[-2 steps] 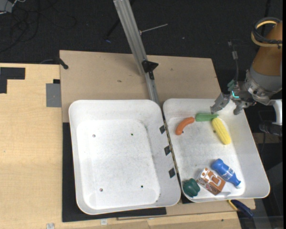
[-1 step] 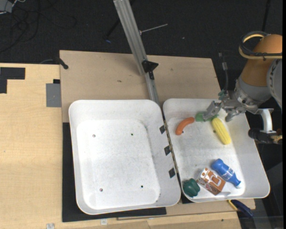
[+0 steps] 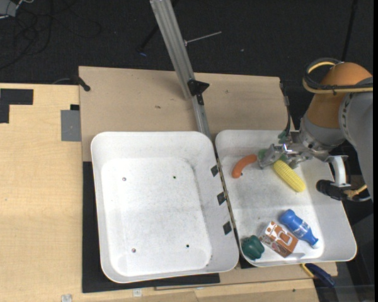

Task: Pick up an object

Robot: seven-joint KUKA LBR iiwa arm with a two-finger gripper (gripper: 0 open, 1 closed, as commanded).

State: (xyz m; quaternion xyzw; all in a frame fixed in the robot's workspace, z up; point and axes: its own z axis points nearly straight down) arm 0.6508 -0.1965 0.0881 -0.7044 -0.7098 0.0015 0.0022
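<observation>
the corn lies in the right bin, its long axis slanting from upper left to lower right. the gripper hangs over its upper left end, just right of the sausage; whether it grips anything cannot be told. the bottle, box and green piece lie well nearer the front.
</observation>
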